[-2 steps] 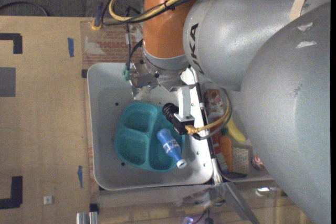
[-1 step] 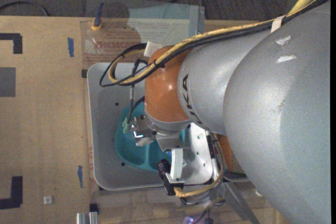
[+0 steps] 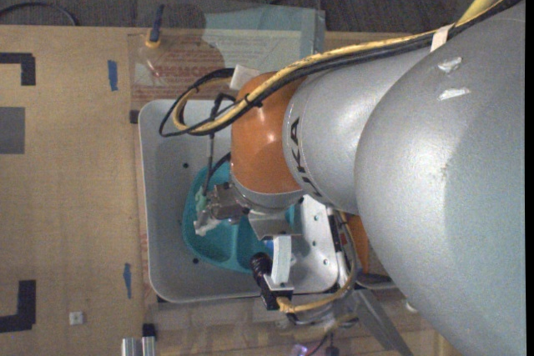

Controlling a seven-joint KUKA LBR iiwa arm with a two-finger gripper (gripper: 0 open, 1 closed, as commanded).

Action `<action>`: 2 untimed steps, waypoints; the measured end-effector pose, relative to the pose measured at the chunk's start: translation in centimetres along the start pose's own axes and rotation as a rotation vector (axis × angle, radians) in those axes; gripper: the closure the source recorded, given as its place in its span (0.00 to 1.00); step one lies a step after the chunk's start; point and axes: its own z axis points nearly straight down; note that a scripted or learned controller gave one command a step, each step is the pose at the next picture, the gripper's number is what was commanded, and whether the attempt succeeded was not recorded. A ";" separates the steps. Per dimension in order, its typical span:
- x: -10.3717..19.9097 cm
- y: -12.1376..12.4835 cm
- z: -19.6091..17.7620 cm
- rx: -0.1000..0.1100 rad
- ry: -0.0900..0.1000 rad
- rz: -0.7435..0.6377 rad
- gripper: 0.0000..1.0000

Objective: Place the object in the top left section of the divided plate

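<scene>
Teal divided plate (image 3: 219, 239) is sitting in the white bin (image 3: 158, 179), toward the bin's lower edge in the camera view, roughly mid-width of the part showing. Only the plate's left part is showing; the wrist is covering the rest, so I can't make out which section is which.

Gripper (image 3: 203, 211) is hanging right over the plate's upper left rim. Something small and pale green-white is showing at the tip, over the teal. Can't tell if that's the object or gripper hardware, and can't tell if it's touching the plate. The gripper's state can't be read from this angle.

Arm (image 3: 392, 162) is reaching in from the right, grey links plus the orange band (image 3: 259, 142) blocking most of the bin. A yellow and black cable bundle (image 3: 350, 54) is running along the arm and looping down over the bin's upper left corner.

Bin is sitting on the tan worktop (image 3: 67, 179); blue tape marks (image 3: 113, 75) lying near its left side.
</scene>
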 end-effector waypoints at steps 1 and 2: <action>0.8 0.0 6.3 -0.016 0.009 0.296 0.00; -2.0 -0.3 6.3 -0.026 0.006 -0.244 0.00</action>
